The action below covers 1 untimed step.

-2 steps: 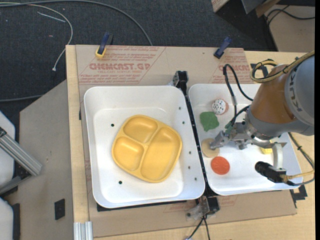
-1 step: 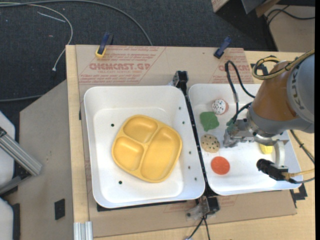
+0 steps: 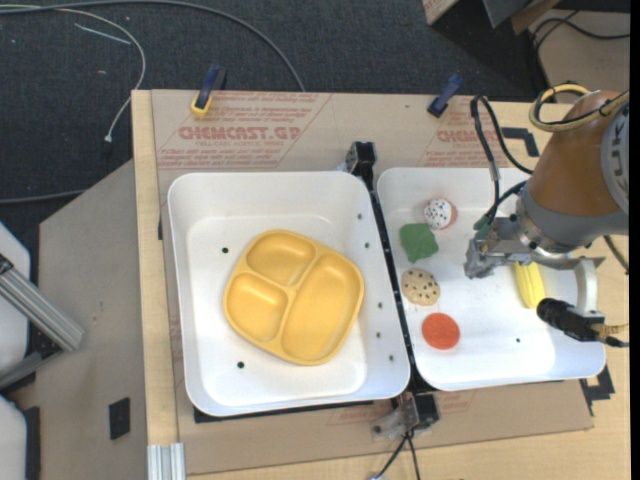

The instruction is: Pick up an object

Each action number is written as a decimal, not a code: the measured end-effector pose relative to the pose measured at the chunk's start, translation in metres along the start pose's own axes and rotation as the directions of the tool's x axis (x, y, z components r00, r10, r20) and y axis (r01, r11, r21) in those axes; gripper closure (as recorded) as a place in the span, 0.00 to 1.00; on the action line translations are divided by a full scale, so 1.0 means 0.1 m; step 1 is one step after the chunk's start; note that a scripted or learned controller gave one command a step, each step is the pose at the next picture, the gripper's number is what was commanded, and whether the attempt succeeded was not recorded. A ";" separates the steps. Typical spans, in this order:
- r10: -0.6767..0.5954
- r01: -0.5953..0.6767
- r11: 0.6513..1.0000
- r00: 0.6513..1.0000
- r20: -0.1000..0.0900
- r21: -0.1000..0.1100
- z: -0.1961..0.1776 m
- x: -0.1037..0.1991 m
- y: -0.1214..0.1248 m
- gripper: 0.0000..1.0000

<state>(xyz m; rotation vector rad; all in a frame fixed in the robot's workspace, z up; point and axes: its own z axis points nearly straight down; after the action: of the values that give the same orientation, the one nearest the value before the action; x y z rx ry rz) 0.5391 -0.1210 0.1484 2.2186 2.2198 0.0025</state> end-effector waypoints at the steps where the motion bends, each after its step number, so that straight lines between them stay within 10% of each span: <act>1: 0.000 0.000 1.000 1.000 0.000 -0.001 -0.56 0.01 -0.09 1.00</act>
<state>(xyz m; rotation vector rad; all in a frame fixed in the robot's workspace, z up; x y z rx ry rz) 0.5301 -0.1199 0.2041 2.2178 2.2198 0.0042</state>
